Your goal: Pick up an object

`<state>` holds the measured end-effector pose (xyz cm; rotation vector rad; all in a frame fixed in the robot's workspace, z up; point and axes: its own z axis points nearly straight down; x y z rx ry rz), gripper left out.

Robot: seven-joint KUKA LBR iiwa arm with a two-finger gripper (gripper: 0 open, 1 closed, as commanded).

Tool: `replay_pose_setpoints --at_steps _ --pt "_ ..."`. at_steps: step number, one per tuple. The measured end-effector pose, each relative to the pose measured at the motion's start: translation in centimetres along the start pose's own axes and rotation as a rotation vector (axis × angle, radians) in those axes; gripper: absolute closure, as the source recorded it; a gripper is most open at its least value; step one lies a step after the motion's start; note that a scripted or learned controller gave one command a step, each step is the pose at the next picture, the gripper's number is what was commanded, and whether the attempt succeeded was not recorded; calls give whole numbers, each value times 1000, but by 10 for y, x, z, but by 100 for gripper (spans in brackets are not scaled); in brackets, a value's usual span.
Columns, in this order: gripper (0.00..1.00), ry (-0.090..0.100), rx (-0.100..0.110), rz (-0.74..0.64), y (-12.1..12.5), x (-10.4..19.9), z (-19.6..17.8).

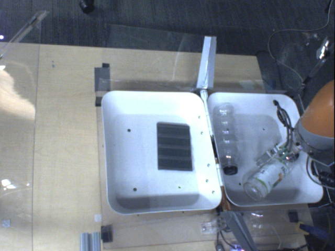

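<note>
Arm over the right bin, claw at a bottle.
The claw [280, 153], grip state unclear, touches a tilted clear bottle [264, 178] at lower right; another bottle [226, 137] lies beside the divider.

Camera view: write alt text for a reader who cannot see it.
A grey arm reaches from the right over the right bin, which holds two clear plastic bottles. The left bin holds a dark ribbed pad.
</note>
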<state>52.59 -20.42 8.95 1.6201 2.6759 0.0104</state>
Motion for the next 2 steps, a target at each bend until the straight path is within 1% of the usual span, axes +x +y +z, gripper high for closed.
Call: replay_pose_setpoints --at_steps 1,2 --pt "0 0 2 53 46 -24 2" --pt "0 -1 1 -36 24 2 0"
